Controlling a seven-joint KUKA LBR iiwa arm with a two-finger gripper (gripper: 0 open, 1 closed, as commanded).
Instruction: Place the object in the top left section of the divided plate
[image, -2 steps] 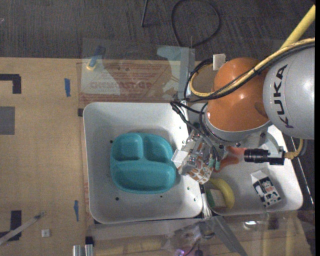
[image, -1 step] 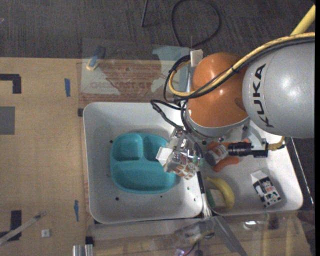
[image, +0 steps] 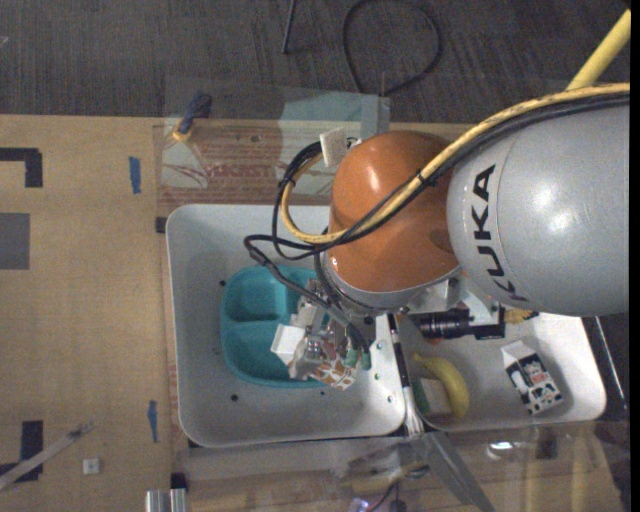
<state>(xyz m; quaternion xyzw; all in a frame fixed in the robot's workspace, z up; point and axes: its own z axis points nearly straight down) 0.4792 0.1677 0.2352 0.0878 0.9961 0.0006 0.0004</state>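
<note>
A teal divided plate (image: 252, 320) lies in the left white bin (image: 195, 300). The grey arm with its orange band (image: 390, 215) reaches in from the right and hides the plate's right part. My gripper (image: 320, 345) hangs over the plate's lower right portion. A small white and red-patterned item (image: 337, 372) shows just under the gripper at the plate's right edge, with a white piece (image: 286, 341) beside it. Whether the gripper holds it cannot be made out.
The right bin (image: 585, 400) holds a yellow banana (image: 452, 385) near the divider and a small printed carton (image: 530, 378). Cables loop above the wrist. A taped cardboard sheet (image: 225, 160) lies behind the left bin on the wooden bench.
</note>
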